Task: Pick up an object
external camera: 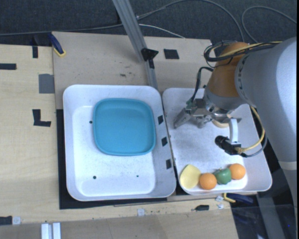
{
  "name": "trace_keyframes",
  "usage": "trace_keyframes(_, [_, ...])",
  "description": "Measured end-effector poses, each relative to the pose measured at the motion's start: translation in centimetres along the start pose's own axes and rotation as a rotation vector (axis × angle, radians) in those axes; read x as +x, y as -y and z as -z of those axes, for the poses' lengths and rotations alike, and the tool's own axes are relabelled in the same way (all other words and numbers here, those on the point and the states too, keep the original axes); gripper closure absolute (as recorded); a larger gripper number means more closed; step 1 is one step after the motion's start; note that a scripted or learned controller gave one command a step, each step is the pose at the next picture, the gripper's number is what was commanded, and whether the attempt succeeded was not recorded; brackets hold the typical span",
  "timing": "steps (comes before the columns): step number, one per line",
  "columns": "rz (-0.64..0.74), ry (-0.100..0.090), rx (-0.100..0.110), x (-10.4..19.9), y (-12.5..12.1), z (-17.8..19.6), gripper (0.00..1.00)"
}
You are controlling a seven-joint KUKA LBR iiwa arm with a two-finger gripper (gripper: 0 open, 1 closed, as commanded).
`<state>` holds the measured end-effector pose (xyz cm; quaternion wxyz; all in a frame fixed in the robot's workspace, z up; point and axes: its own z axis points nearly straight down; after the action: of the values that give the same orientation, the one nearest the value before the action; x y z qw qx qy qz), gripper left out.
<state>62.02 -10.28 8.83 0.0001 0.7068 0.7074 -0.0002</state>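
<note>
**Gripper hovers over the right bin, fruit-like pieces lined up at its near edge**

The right bin (209,143) serves as the landmark here. Over its far half hangs the gripper (189,117), carried by the grey arm (274,98) that enters from the right with its orange band (226,76) just above the wrist. The two fingers spread apart in a wide V, pointing toward the bin's left wall, and nothing sits between them (the bin floor under the tips is bare white with faint speckles). A black cable fitting (228,144) dangles from the wrist over the middle of the bin, trailing a yellow wire (256,143) toward the bin's right side.

Along the near edge of the right bin lie four small objects in a row, well apart from the gripper: a pale yellow piece (189,176) at the left, an orange ball (207,181) touching it, a green object (222,176) next, and a second orange ball (237,171) at the right end. Their exact kind is hard to tell at this size.

Just left of the right bin, touching it along a shared wall, is the left bin (79,148), and in its far half rests a blue square plate (123,126) with rounded corners. Both bins sit on a wooden bench (20,148) marked with dark tape patches. Beyond the right bin's far-left corner, a grey metal bar (134,34) slants up and away.
</note>
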Motion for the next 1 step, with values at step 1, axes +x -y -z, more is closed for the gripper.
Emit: trace_keyframes(1, [0.0, 0.0, -0.002, -0.03, -0.06, 1.17, 1.0])
